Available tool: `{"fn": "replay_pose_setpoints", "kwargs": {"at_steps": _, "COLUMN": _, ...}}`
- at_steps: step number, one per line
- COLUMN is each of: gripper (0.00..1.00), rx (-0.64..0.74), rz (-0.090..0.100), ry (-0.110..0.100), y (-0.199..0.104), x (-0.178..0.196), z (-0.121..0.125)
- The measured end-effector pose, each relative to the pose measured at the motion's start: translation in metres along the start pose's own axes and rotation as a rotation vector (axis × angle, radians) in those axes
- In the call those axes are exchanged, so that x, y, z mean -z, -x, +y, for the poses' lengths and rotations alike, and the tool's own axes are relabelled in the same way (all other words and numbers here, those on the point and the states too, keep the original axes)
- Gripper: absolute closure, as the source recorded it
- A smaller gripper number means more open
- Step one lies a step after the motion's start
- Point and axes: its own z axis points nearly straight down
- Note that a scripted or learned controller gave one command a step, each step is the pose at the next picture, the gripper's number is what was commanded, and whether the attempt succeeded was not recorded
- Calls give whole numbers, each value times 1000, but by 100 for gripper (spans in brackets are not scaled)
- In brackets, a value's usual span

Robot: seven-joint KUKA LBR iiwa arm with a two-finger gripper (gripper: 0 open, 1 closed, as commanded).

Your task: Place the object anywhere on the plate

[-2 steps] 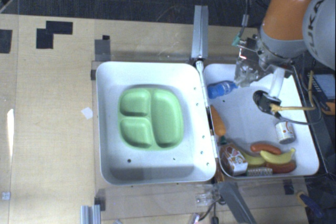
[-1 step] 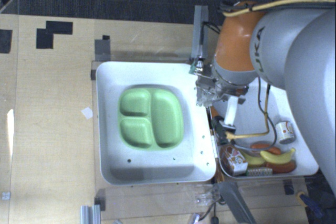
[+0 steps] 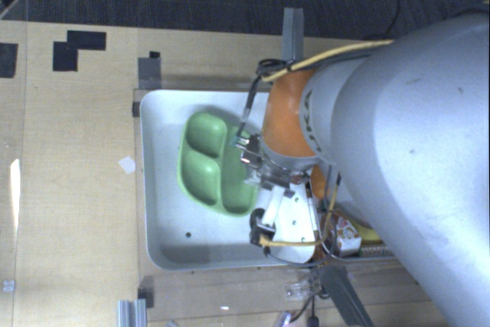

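Gripper at the plate's right edge, grip state unclear. The arm's bulk overhangs a carton nearby.

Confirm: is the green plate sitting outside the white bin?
No, the green plate lies inside the white bin, with bare bin floor showing along its left side.

Even overhead light — slight blur

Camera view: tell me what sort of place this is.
Probably a robotics lab test cell: a grey robot arm reaches over a shallow white bin holding a green divided plate, on a wooden bench with black tape marks.
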Motion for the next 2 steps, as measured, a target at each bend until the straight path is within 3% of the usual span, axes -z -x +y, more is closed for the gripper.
{"fn": "replay_pose_setpoints", "kwargs": {"at_steps": 1, "gripper": 100, "rx": 428, "rz": -8, "ry": -17, "y": 25, "x": 85, "z": 39}}
{"fn": "replay_pose_setpoints", "kwargs": {"at_steps": 2, "gripper": 100, "rx": 735, "rz": -5, "ry": -23, "y": 10, "x": 42, "z": -30}}
